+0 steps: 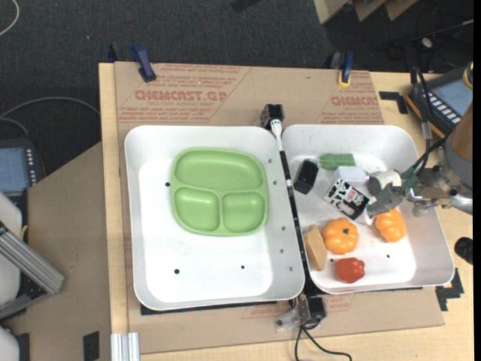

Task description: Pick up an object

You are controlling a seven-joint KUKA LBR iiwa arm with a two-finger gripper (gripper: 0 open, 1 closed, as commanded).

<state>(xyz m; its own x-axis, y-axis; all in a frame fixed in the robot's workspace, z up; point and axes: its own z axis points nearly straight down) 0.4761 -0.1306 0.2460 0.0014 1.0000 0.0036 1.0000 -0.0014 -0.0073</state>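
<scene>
Hovering low in the right bin (428, 265) — the gripper (381, 195), grip state impossible to tell, is sitting between the black-and-white carton (346, 194) and a small orange pumpkin (391, 226). Approach step, seemingly; next comes descending squarely onto one object.

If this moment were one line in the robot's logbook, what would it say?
phase: reaching | gripper: over right bin, among toys | nearest: orange pepper, patterned box | held: nothing seen | left bin: green tray
</scene>
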